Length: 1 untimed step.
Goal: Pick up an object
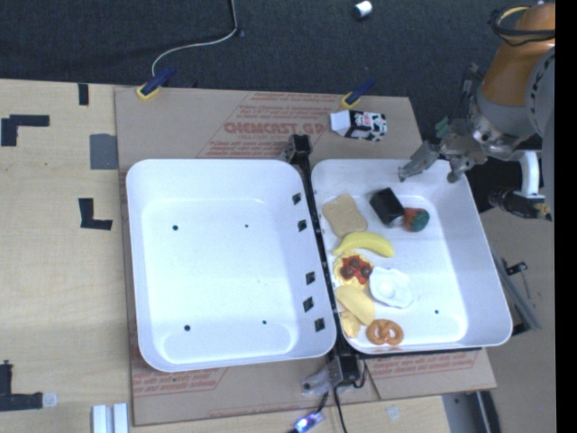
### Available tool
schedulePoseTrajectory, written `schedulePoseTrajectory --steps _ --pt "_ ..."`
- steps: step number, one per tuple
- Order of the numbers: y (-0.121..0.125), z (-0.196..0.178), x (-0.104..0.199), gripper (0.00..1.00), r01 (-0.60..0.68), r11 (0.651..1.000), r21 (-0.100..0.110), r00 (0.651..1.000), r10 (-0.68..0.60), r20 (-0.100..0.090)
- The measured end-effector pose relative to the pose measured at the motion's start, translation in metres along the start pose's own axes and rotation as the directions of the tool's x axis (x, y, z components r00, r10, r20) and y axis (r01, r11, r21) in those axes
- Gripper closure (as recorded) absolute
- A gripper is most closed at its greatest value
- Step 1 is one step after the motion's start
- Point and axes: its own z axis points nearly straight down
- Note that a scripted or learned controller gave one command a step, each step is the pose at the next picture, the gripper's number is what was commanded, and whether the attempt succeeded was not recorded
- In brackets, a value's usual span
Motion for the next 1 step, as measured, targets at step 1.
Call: schedulePoseTrajectory --steps 1 --pt "0.0019 0.0904 0.0109 0.00 0.002 1.000 -0.002 1.000 -0.002 0.000"
